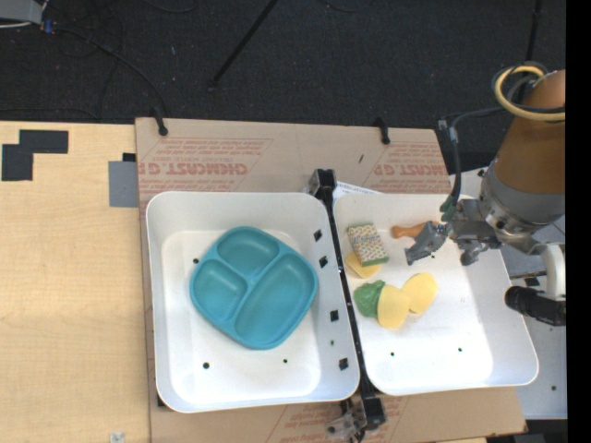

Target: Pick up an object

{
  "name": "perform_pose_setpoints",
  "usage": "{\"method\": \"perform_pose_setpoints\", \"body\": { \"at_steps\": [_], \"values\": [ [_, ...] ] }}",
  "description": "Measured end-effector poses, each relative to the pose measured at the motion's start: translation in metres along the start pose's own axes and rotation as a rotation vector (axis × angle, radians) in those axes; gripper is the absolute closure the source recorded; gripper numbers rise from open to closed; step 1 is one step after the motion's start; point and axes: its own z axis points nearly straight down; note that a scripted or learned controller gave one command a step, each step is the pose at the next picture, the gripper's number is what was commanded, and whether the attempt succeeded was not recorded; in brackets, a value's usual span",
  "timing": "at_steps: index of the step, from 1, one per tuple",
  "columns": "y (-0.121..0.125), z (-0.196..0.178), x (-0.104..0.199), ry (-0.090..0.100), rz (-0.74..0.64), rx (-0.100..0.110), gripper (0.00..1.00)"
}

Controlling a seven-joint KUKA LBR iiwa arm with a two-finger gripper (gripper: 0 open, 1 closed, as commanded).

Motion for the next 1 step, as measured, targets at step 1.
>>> {"method": "perform_pose_setpoints", "body": {
  "at_steps": [1],
  "values": [
    [0.0018, -0.0064, -0.0002, -0.001, -0.002, -0.012, 0.00]
  ]
}}
